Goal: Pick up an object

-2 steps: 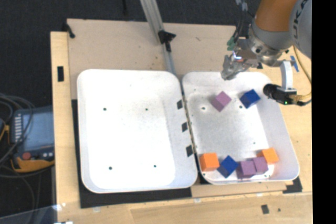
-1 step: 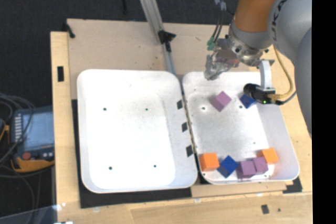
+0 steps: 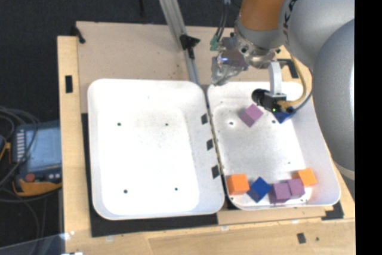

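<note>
While hanging over the far left corner of the right bin (image 3: 262, 152), not giving away whether spread or pressed together, talking about the end effector (image 3: 227, 70) here, honestly can't tell. Eyeing the lone purple cube (image 3: 251, 114) lying just beyond the bin's middle, well apart from the cluster of cubes (image 3: 280, 192) along the near rim. Probably handling as light, rigid, not fragile, maybe a bit slick. Guessing at pinching two opposite flat faces, squaring up first since sitting rotated.
</note>
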